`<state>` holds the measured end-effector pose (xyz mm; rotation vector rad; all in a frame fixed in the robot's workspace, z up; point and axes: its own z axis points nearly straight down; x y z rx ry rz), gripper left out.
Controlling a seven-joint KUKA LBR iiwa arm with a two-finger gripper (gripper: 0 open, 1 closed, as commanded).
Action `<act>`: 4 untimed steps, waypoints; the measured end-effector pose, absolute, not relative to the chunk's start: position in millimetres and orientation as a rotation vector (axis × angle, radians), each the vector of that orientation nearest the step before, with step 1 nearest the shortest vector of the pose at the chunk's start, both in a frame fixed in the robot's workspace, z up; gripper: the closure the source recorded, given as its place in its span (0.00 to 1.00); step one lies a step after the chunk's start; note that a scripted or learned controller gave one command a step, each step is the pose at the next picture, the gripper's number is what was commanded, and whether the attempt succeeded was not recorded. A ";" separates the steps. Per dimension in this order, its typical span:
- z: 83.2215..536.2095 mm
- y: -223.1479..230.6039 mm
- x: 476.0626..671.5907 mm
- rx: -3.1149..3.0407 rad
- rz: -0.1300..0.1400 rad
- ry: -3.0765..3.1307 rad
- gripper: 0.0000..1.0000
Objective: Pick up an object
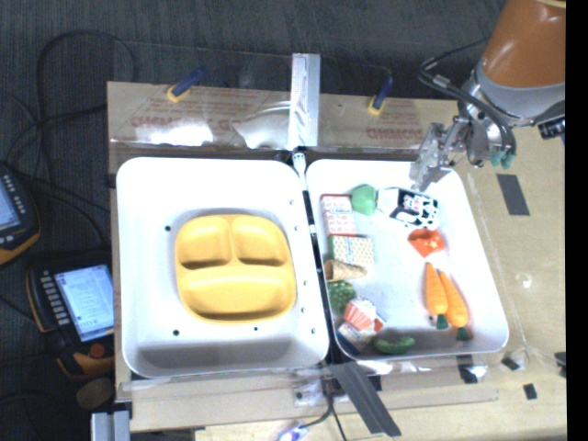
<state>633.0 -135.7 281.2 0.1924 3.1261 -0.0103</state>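
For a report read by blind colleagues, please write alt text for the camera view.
Seen from above, the gripper hovers at the far edge of the right bin, which holds small toy foods, among them two carrots and a black-and-white cow-patterned item. The left bin holds a yellow divided tray.

The right bin (487, 274) holds a scatter of small toy foods. Near its back edge lies a green rounded piece (365, 197), and just beside it to the right a black-and-white cow-patterned item (414, 209). Below that sits a small orange-red piece (426, 242). Two orange carrots (445, 296) lie side by side along the right wall, green ends toward the front. Down the left side run two printed boxes (337, 214) (353, 249), a tan cone-like piece (344, 269), a dark green lump (341, 292) and a red-and-white striped item (360, 316). A green pickle (394, 344) lies flat at the front.
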 end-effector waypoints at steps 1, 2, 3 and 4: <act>291.1 -135.9 634.0 0.193 -0.012 3.122 1.00; 301.2 -136.1 635.0 0.193 -0.014 3.117 1.00; 311.0 -136.3 636.1 0.193 -0.015 3.112 1.00; 282.2 -173.6 584.4 -0.137 -0.003 3.136 1.00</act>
